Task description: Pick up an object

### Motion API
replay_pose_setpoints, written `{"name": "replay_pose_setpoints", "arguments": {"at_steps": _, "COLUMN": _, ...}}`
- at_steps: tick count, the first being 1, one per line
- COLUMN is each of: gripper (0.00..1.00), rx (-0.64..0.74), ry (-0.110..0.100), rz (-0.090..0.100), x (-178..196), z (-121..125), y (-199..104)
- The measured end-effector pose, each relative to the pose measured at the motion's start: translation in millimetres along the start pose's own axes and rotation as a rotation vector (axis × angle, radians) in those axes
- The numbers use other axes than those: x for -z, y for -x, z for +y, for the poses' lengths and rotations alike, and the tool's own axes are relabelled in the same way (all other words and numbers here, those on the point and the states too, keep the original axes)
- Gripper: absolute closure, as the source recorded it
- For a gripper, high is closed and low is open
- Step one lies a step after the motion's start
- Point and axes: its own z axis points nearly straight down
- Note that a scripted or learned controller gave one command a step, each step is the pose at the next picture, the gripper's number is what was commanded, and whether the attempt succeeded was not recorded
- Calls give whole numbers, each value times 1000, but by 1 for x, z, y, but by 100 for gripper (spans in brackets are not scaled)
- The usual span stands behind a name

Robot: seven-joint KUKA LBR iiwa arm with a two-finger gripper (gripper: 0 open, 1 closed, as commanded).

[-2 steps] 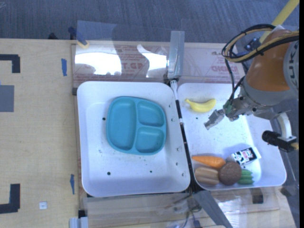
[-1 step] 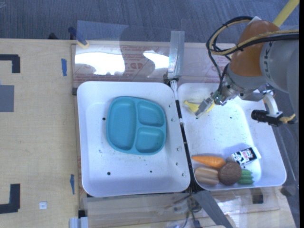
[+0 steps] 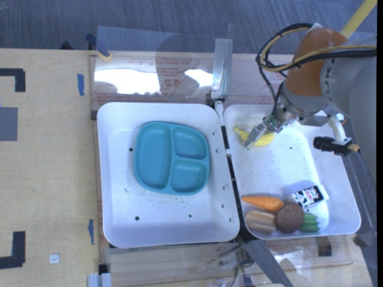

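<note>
- Yellow plastic, most likely: a small banana-shaped toy (image 3: 256,138) is being approached in the right bin (image 3: 353,208), up in its far-left corner, just beside the wall shared with the left bin (image 3: 114,178).
- Gripper (image 3: 261,133) is being lowered right onto it, and the toy is partly being covered by the tips. How far apart they are can't be told from this angle, and nothing is clearly being held yet.
- Handling guess: it's probably being treated as light and stiff, with a smooth curved skin that could be squirted out sideways when it's being pinched.
- Best bet is the middle of the curve being taken across the narrow way, not at the tapered ends.
- Corner spot is being made awkward by the bin wall being so close.
- Carrot (image 3: 263,202), brown ball (image 3: 289,218) and a small carton (image 3: 309,196) are being left alone at the near edge; a blue divided plate (image 3: 172,158) is sitting in the left bin.
</note>
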Motion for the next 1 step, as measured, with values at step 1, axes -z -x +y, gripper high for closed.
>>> {"name": "replay_pose_setpoints", "arguments": {"at_steps": 1, "gripper": 100, "rx": 3, "ry": 15, "rz": -15, "x": 11, "z": 4, "y": 2}}
